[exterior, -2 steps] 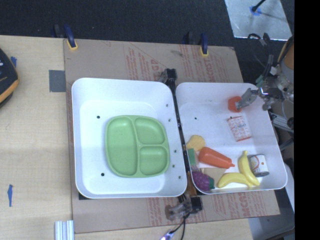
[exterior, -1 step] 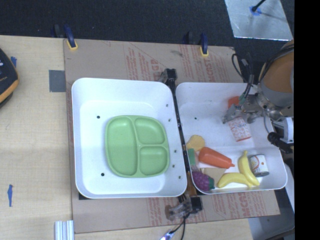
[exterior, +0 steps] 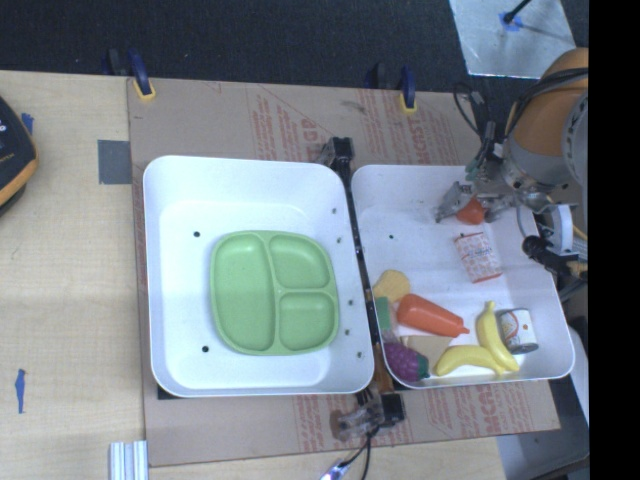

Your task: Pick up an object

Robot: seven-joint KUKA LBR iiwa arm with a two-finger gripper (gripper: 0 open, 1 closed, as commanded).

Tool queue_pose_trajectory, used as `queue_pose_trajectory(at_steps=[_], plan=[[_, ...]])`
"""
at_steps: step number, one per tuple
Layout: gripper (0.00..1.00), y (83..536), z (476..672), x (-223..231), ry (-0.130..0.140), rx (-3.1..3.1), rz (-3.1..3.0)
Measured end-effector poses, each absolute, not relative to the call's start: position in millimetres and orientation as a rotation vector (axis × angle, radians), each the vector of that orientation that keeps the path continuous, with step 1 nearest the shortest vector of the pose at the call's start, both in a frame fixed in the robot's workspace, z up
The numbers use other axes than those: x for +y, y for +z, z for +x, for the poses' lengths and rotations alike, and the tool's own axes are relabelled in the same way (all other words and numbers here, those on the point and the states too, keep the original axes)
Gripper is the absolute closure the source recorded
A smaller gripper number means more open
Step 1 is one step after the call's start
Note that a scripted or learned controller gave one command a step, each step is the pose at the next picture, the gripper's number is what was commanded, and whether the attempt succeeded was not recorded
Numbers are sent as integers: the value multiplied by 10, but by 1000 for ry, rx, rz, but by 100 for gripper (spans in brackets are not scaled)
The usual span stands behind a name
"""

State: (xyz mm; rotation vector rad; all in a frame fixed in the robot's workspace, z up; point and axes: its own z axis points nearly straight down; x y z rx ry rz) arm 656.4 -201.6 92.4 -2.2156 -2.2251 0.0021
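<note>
Tray [exterior: 272, 291] in left bin [exterior: 170, 268]; bananas [exterior: 480, 348] in right bin [exterior: 400, 193].

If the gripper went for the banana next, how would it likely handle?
The banana looks like smooth moulded plastic, so probably light, stiff, and somewhat slippery. Its curve may make it rock or pivot when nudged. It lies against the bin wall, beside the small can, likely crowding finger access.

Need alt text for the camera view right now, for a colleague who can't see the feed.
The gripper sits low at the far end of the right bin, at a small orange-red object. Nearer in that bin lie a packet, carrot, bananas, can and grapes; the left bin holds a green divided plate.
</note>
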Motion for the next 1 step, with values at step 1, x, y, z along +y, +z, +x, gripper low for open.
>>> queue_pose_trajectory(at_steps=[1], plan=[[0, 2042, 6094, -2124, 1, -2226, -2218]])
